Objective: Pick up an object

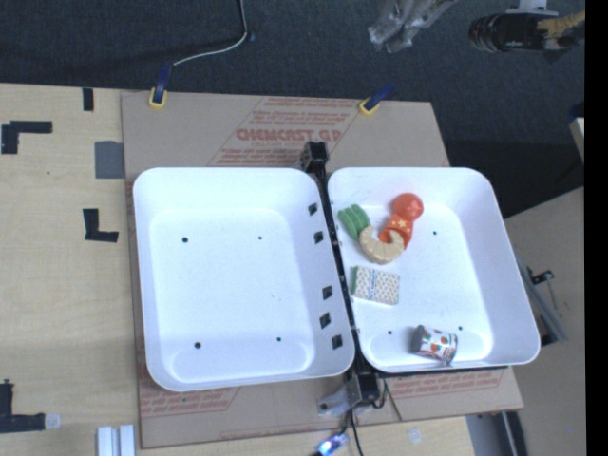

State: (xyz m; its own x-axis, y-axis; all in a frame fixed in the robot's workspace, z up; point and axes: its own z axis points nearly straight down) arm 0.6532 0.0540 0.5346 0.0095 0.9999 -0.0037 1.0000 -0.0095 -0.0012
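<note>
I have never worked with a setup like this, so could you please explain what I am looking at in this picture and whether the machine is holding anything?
This is a single camera fixed above a workbench, looking down at a slant. The machine is a robot arm that reaches in from the right; its gripper, a two-finger claw, hangs at the top of the picture, over the dark floor beyond the bench and away from the bins. I see nothing between its fingers, though it is too blurred to be sure how they are set.

On the bench sit two shallow white bins side by side. The left bin shows just its white floor. The right bin holds the things to pick from: a green item, a red ball-like item, a tan and orange piece, a small patterned packet and a small can lying on its side.
</note>
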